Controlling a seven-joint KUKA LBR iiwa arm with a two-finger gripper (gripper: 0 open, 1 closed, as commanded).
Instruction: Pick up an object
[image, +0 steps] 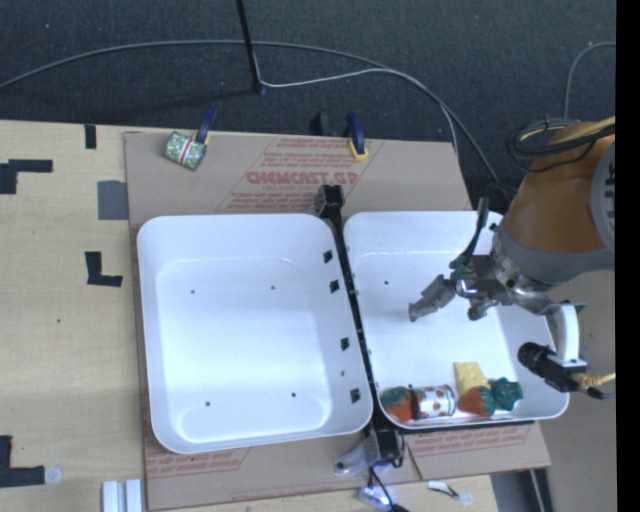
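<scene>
Toys (455, 396) were crowded along the right bin's (400, 240) near wall, well below the gripper (452, 300), whose fingers were spread and held nothing. Two items could be pinched together, or a finger blocked by the wall, since little gap was left.

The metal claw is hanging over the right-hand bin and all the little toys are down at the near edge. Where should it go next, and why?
Probably a short move toward the bin's near edge. The pincer hovers open, holding nothing, over bare floor of the right white bin, while the small red-and-white can and yellow block lie along that near wall.
</scene>
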